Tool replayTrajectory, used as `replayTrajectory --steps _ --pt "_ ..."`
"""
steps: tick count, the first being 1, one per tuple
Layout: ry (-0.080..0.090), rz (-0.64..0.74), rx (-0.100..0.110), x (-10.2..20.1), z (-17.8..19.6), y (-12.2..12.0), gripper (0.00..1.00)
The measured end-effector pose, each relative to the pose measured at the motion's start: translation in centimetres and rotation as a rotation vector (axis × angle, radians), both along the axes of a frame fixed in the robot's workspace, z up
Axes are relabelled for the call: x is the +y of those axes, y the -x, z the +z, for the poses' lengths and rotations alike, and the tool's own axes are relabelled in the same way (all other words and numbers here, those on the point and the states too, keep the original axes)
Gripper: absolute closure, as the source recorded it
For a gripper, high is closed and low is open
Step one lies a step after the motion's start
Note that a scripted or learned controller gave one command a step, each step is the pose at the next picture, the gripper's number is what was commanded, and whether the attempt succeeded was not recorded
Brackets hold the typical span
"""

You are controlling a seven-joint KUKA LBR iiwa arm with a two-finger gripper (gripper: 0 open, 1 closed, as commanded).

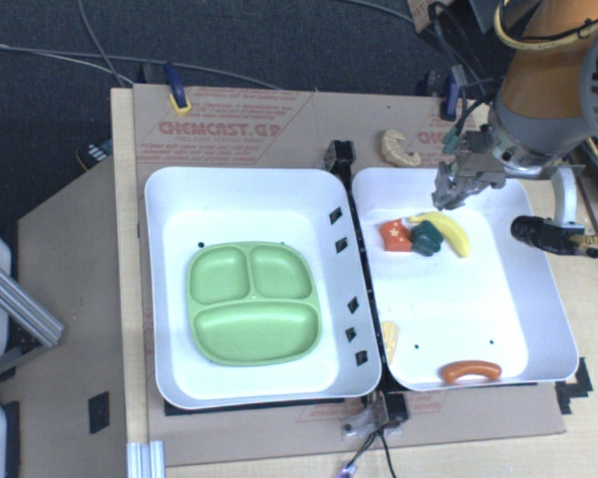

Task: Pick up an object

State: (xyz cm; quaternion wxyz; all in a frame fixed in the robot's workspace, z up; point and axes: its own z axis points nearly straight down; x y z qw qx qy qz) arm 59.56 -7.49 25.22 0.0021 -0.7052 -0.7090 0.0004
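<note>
In the right bin point(498, 307) lie a yellow banana point(452, 235), a dark green piece point(426, 238) and a red block point(396, 236), clustered near the far side. An orange sausage point(469, 371) rests against the bin's near rim. My gripper point(448, 201) hangs over the far part of the right bin, just above and behind the banana, with nothing seen between its fingers. The left bin point(169, 267) holds a green divided plate point(253, 302).
A pale, bone-shaped object point(400, 148) lies on the cardboard behind the right bin. A small tan piece point(389, 339) sits on the rim between the bins. Black clips line the divider. The right bin's middle is bare white floor.
</note>
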Motion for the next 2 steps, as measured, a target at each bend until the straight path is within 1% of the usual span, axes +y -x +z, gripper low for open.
replayTrajectory --steps 1,2 --pt "-0.001 0.002 0.001 5.9 -1.7 0.6 1.00" --pt "-0.001 0.001 0.001 11.7 -2.9 0.4 1.00"
